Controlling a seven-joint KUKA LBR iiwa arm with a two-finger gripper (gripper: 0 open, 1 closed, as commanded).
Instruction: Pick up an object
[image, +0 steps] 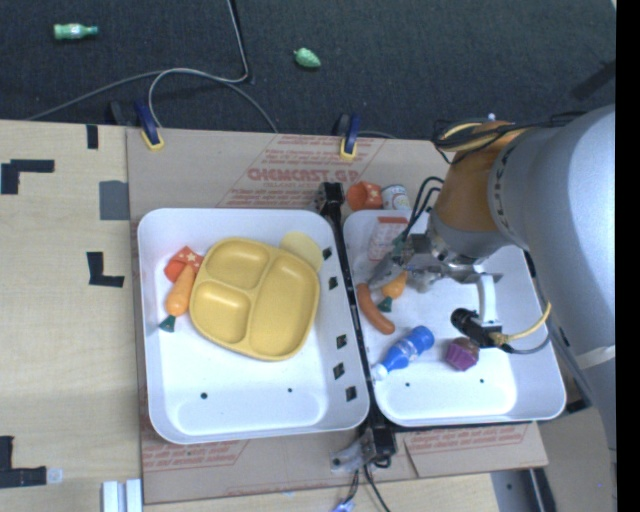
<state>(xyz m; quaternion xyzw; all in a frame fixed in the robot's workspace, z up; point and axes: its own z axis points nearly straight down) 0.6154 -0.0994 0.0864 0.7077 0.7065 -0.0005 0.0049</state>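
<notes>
Bottle (407, 350), blue, lies in right bin (530, 400), long axis slanted, white cap end toward lower left. You see gripper (392, 268) low over bin's upper left, among orange toys; pincer state you cannot tell. Purple piece (461, 353) just right of bottle.

**Around the Bins**

A cardboard sheet (290, 175) with red print lay under both bins, held at its far edge by two yellow-and-blue clamps (150, 128) (348, 132). A thin white cable (190, 75) looped across the dark floor beyond. A green bottle (75, 31) and a small green scrap (308, 58) lay on that floor, well apart.
</notes>
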